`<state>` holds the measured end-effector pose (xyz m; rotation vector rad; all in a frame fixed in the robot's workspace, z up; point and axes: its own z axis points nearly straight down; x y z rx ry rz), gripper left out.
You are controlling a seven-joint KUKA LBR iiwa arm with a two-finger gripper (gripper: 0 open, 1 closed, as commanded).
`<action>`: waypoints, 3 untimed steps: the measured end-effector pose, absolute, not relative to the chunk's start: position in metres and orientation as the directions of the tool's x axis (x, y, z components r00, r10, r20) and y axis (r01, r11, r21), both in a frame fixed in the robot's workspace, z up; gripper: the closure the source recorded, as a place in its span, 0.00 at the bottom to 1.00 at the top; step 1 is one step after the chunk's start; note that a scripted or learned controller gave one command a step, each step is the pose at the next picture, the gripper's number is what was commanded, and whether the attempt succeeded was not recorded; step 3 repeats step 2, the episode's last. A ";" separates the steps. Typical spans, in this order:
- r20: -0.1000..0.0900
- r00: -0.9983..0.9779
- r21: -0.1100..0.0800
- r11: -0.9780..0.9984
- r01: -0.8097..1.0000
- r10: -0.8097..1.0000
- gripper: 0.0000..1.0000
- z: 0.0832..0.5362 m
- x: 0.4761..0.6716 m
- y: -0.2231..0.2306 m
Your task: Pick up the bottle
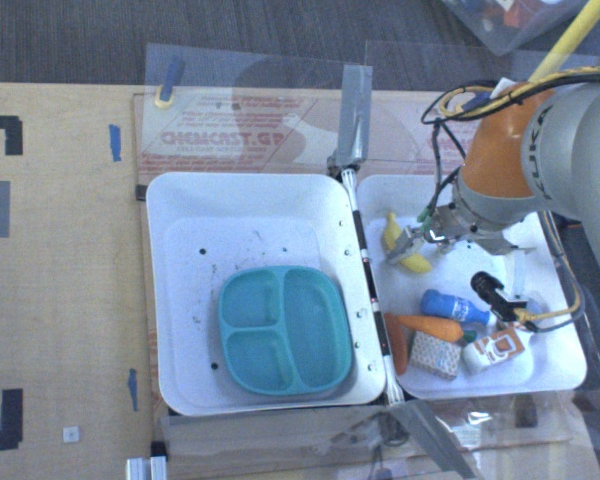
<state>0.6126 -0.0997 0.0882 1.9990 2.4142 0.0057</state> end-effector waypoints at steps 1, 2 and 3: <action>-0.004 -0.185 0.014 0.185 0.983 0.983 1.00 0.100 0.614 -0.101; -0.002 -0.286 0.003 0.286 0.958 0.958 1.00 0.185 0.601 -0.063; -0.002 -0.286 0.003 0.286 0.958 0.958 1.00 0.185 0.601 -0.063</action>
